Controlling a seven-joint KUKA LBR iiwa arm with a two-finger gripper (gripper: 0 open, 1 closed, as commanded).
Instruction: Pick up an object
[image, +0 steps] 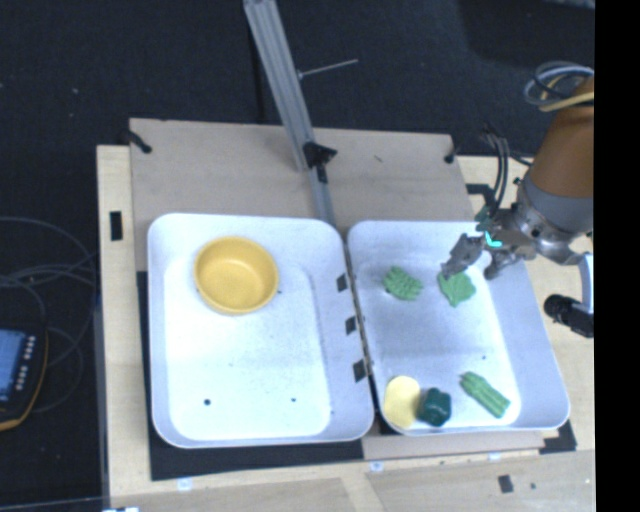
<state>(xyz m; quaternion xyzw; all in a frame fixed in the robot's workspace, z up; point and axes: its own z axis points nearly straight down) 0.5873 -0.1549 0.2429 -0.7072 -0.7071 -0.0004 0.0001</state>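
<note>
In the right bin (520, 330) lie several small objects. Two are ridged green blocks, one (402, 284) near the bin's middle and another (457, 289) to its right. My gripper (478, 260) hovers over the bin's upper right part, its two fingers spread apart and open, with nothing between them. The left fingertip (458, 258) stands just above the second green block. Near the front edge sit a pale yellow piece (402, 399), a dark teal piece (434, 407) touching it, and a long green piece (485, 393).
The left bin (180, 380) holds a yellow bowl (237, 274) in its upper left part. A grey metal post (290, 95) slants up from between the bins at the back. Black clips (352, 325) line the seam between the bins.
</note>
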